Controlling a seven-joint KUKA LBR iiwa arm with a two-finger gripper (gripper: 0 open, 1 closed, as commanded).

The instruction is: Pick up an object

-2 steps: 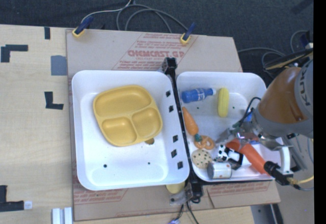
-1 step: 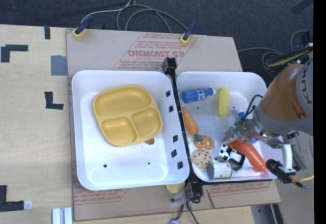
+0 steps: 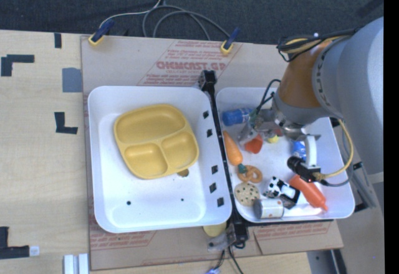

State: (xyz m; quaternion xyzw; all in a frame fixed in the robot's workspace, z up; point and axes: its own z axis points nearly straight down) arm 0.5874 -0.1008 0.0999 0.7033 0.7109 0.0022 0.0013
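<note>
You're looking at two smooth white plastic bins (image 3: 100,160), faintly glossy; a matt yellow plastic divided plate (image 3: 156,140) in the left one; printed brown cardboard (image 3: 181,64) underneath, dull and papery; and the arm's orange band (image 3: 299,80), satin-smooth.

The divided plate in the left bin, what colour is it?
Yellow; the divided plate shows plainly in the camera view.

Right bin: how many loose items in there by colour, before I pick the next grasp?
Judged from the slanted camera view, with small pieces partly hidden by the arm:
Orange or red: 3: carrot, small red piece, long orange piece
Blue: 2
Tan: 2: pretzel, cookie
Black and white: 1: cow
White: 1: cup
Total: 9
</note>
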